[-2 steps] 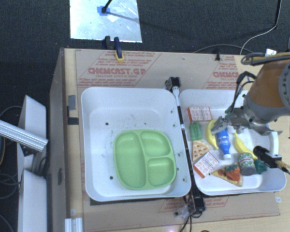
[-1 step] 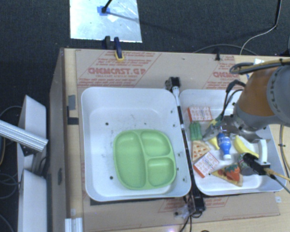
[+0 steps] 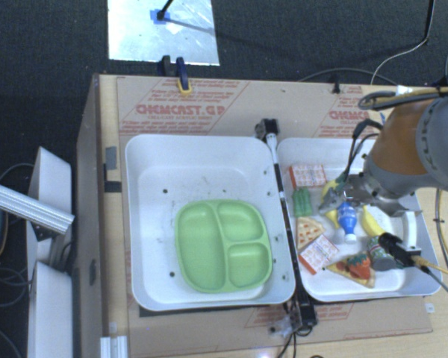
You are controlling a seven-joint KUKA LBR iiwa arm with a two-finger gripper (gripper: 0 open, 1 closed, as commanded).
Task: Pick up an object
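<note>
We see the arm over the right bin, hand low by a blue bottle & yellow banana. Can't tell its grip. Green tray in left bin.

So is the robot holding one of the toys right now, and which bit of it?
It cannot be told. The gripper hangs over the blue bottle in the right bin, but the arm hides whether anything is grasped.

Divided plate inside left bin, right bin just right of it, bottle and small items inside, arm above.
</note>
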